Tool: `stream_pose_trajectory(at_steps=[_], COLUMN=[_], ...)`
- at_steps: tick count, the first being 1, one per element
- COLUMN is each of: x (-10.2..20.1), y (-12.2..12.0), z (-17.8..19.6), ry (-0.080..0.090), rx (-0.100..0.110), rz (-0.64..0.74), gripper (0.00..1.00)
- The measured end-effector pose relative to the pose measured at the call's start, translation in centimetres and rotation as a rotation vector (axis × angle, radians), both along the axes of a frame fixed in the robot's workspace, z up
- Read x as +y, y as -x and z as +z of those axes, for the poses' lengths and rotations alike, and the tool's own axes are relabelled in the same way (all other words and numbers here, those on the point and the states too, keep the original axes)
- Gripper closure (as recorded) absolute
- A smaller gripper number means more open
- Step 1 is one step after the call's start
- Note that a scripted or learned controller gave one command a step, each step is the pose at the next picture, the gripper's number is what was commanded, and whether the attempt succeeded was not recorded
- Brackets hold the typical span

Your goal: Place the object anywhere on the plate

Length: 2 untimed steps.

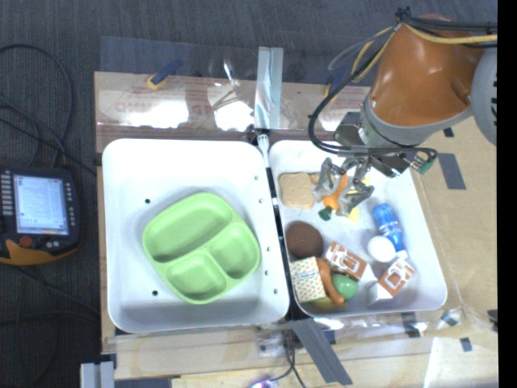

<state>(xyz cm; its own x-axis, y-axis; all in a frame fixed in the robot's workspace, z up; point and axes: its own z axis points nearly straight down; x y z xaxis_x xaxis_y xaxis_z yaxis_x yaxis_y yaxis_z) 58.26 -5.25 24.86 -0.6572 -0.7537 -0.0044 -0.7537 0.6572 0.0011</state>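
The claw [343, 186] sits low in the right bin [428, 241], near its back left corner, with the grey arm [420, 63] and its orange band above it. An orange carrot with a green tip [333, 200] lies between the metal fingers [327, 176]; the claw appears clamped on it, though the contact faces are partly hidden by the wrist. The carrot is judged to be the object selected for transfer. It remains inside the right bin, just beside a slice of toast [296, 189].

The green plate [202, 245], divided into three compartments, rests in the left bin [129, 176], well apart from the claw across the central divider. Its position leaves all compartments open to an approach from above.

The remaining items are grouped toward the front of the right bin: a brown round item [304, 238], a blue bottle [386, 221], two small orange-and-white cartons [347, 260] and a yellow box [307, 280]. Lifting straight up is advisable before crossing, to clear the divider and neighbouring items.
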Motion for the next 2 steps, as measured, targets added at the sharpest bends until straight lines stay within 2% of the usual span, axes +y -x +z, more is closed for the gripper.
stream_pose_trajectory(at_steps=[1,2], x=[9.79,9.47], y=[2.46,2.38], z=[-3.63,-3.49], ry=[-0.001,0.001], rx=[0.003,0.0], rz=[0.017,0.011], gripper=[1.0,0.0])
